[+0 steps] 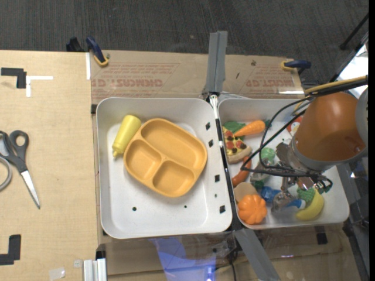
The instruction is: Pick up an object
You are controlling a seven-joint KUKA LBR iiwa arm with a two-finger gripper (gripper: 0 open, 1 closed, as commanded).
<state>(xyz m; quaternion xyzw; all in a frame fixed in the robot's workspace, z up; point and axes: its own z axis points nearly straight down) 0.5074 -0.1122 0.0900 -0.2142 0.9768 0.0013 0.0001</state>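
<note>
**Camera view: arm low over the crowded right bin**

Scissors (20,163) lie at the far left on the bench. Cardboard behind the bins carries printed lettering, reversed and unreadable. The left bin (117,215) holds a yellow bottle (125,134), long axis running upper right to lower left, beside an orange divided plate (166,156). The right bin (337,215) holds a pizza slice toy (235,145), a carrot (254,127) pointing upper right, an orange pumpkin (252,209) and a banana (312,206). The gripper (285,199) sits among these toys at lower right; whether it grasps anything cannot be told.
</note>
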